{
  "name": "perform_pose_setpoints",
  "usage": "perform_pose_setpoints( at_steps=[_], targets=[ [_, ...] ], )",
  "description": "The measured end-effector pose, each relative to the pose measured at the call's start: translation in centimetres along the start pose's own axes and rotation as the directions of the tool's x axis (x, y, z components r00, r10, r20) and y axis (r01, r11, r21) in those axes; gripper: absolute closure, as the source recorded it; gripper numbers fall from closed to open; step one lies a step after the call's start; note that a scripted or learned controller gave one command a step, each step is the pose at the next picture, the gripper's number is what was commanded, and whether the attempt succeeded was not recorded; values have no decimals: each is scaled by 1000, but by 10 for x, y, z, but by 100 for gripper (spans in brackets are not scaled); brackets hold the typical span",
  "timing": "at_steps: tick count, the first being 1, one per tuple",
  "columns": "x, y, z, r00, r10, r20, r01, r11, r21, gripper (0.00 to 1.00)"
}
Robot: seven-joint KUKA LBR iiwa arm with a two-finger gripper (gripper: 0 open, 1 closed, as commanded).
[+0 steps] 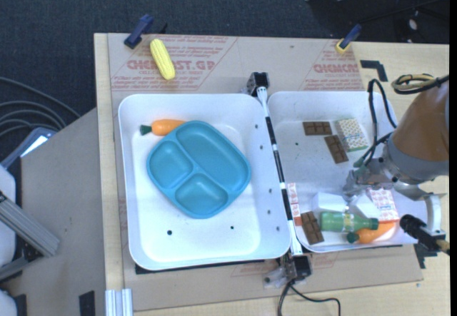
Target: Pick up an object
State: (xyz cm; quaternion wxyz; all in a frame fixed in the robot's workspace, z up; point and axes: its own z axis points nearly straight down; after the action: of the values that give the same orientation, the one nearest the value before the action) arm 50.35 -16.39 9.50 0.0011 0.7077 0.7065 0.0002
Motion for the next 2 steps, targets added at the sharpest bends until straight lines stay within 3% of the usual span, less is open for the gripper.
perform_pose_setpoints(
  at_steps=[1,2],
  targets=[
    [1,0,0,1000,-1,-2,1,1000,2,0],
    [2,72,10,1000,-3,-1,3,1000,1,0]
  ],
)
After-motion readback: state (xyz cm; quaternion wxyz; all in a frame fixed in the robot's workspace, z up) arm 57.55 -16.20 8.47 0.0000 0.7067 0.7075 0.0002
